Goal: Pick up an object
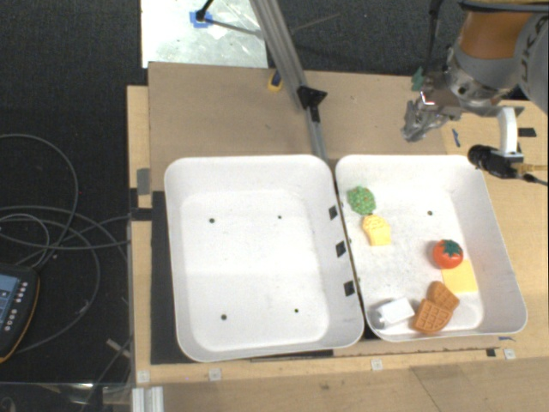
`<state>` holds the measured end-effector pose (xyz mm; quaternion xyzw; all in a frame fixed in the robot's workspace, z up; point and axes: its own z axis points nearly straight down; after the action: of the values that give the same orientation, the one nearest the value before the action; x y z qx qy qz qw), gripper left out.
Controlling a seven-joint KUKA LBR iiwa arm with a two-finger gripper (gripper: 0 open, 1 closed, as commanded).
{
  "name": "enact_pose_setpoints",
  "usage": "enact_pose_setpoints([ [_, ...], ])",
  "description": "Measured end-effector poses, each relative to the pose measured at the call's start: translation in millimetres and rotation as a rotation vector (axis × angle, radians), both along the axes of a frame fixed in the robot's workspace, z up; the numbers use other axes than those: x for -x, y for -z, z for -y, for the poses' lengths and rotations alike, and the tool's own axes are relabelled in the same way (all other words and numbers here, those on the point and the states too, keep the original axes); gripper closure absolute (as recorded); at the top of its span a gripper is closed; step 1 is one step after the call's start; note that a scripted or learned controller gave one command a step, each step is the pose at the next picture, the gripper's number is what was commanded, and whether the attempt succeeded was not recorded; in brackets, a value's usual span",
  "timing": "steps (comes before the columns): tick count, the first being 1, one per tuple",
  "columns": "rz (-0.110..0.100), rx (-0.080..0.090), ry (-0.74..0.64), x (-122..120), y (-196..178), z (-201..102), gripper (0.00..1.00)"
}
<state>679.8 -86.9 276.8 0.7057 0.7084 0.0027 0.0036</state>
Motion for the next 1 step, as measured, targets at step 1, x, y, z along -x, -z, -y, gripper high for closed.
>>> enact_pose_setpoints([
  [1, -0.009, -0.003, -0.007, 15.4, 9.0, -54.0, 1.0],
])
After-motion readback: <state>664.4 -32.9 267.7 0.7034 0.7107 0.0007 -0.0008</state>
